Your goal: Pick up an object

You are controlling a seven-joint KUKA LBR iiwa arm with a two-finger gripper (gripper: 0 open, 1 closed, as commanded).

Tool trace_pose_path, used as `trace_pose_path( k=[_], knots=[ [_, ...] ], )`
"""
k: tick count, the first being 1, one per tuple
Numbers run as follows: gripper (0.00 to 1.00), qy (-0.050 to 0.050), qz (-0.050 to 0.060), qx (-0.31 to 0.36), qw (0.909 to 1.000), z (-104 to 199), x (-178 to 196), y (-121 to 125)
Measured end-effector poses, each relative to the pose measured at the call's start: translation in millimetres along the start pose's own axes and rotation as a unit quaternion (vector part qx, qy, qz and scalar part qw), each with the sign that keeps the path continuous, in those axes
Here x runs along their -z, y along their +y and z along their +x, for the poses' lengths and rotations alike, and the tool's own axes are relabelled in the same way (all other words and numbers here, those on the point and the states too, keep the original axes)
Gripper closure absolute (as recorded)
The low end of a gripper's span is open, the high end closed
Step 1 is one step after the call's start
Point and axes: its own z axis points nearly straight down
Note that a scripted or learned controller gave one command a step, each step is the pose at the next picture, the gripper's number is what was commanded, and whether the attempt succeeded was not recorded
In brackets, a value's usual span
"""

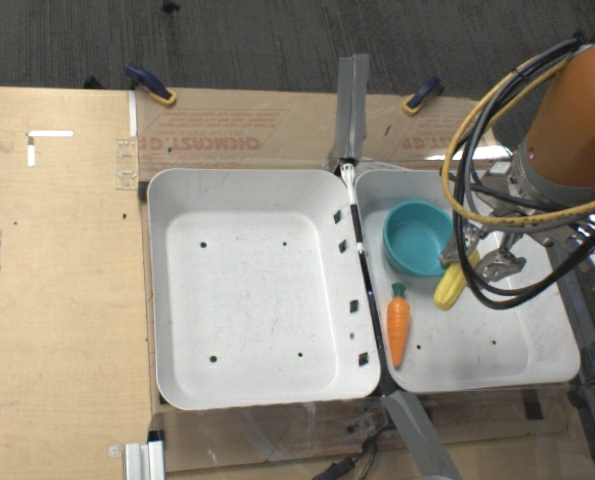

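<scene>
In the right bin (pixel 497 353), a teal bowl (pixel 417 240) stands at the back left. A yellow banana-shaped toy (pixel 449 288) lies slanted just right of the bowl. An orange toy carrot (pixel 398 328) with a green top lies along the bin's left wall, in front of the bowl. My gripper (pixel 495 263) hangs over the middle of this bin, right beside the upper end of the yellow toy, partly hidden by black and yellow cables. Nothing visibly sits in its grasp.
The left bin (pixel 247 278) sits next to the right one, and a grey divider bar (pixel 353 118) runs between them. The orange-banded arm (pixel 572 118) and its looping cables cover the right bin's back right corner. Clamps hold the cardboard at the back.
</scene>
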Motion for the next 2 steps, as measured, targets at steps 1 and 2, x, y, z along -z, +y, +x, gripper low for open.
trace_pose_path(
  k=[1,2],
  knots=[
    [0.00,0.000,-0.001,0.000,1.0000,0.3,-0.5,0.1],
    [0.00,0.001,-0.002,0.086,0.9963,-9.4,-59.4,80.4]
  ],
)
